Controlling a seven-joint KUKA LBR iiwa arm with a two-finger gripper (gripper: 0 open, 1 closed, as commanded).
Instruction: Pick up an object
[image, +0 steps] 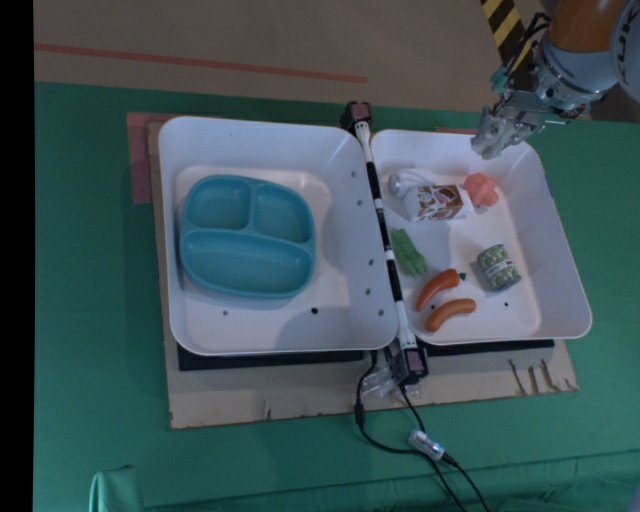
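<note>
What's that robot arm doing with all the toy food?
The robot arm's gripper hangs above the far edge of the right bin, and it has nothing in it yet. In that bin lie a small milk carton, an orange toy, a green pea pod, a red pepper, a sausage and a little can of peas. The left bin holds a blue divided plate. Its job is to pick one thing up.
</note>
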